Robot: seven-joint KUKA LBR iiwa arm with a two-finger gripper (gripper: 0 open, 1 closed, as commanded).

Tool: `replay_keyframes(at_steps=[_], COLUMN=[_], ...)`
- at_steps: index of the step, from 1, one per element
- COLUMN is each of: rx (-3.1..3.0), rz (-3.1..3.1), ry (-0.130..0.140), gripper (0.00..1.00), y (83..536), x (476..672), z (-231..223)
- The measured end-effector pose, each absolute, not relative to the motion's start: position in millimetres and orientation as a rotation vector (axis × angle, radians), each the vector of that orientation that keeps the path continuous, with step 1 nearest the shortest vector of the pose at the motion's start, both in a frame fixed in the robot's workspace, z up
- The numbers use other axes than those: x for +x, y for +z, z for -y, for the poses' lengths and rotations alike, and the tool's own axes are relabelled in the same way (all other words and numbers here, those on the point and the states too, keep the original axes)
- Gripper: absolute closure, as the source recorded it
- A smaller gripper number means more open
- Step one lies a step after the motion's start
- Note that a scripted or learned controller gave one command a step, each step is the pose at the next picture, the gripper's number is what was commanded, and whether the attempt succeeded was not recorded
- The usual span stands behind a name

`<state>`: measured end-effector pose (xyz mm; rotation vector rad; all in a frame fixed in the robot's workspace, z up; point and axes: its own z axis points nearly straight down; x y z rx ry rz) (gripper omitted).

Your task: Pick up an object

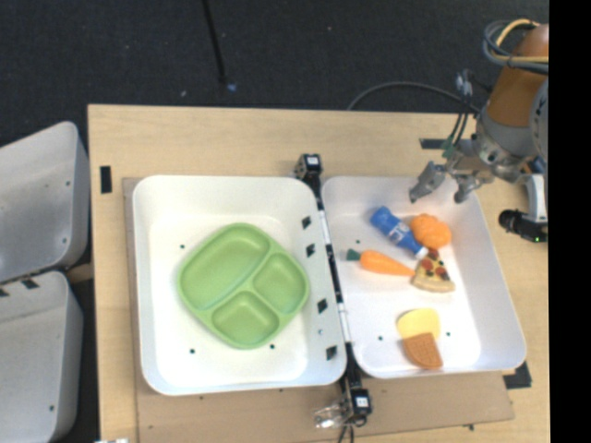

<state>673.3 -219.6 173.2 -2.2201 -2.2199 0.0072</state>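
Nearest me in the right bin (499, 340) I see a yellow and orange toy wedge (420, 337); its long axis runs roughly near to far, the yellow end pointing away from me; it lies apart from the other toys. Further in sits a pizza slice toy (433, 274), touching the thick end of a toy carrot (385, 264); the carrot lies almost across the bin, its dark tip pointing left toward the divider. Beyond those, a blue bottle (394, 228) slants from far-left to near-right, just beside an orange ball (431, 231). The left bin (148, 340) holds a green divided plate (244, 284), tilted diagonally. At the far edge of the right bin my gripper (445, 183) hangs over the rim, fingers spread apart and pointing down with nothing between them; the arm (512, 100) comes in from the right over the desk (231, 137), wrist bent downward, orange band above it.
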Motion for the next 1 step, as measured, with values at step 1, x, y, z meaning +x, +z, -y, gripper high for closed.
replay_keyframes(at_steps=[1], rx=[-2.218], rz=[2.223], ry=[0.006], gripper=[0.00], y=[118.8], x=[667.9], z=[211.7])
